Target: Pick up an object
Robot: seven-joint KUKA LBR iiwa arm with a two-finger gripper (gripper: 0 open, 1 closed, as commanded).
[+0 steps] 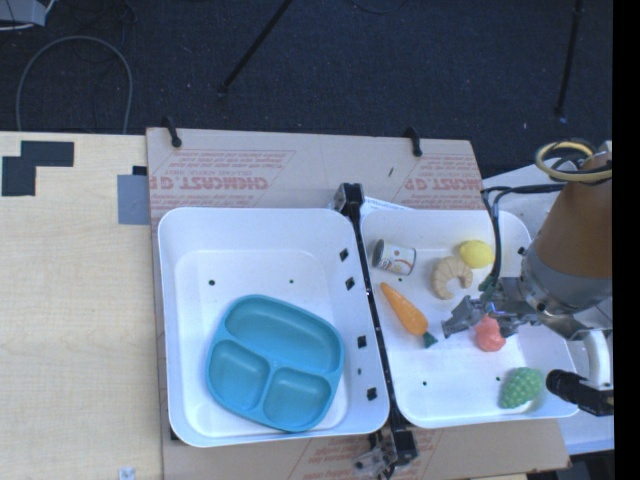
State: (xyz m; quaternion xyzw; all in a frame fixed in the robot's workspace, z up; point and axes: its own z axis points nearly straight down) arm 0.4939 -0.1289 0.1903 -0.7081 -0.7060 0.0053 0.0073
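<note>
Hovering low in the right bin (440, 408), your gripper (478, 315) sits just left of a red object (490, 337); carrot (404, 310) farther left. Can't tell its state.

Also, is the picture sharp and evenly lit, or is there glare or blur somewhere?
Camera view: light is even, the white bins look bright with slight glare; the gripper near the carrot is soft and hard to read; the floor behind is dark.
</note>
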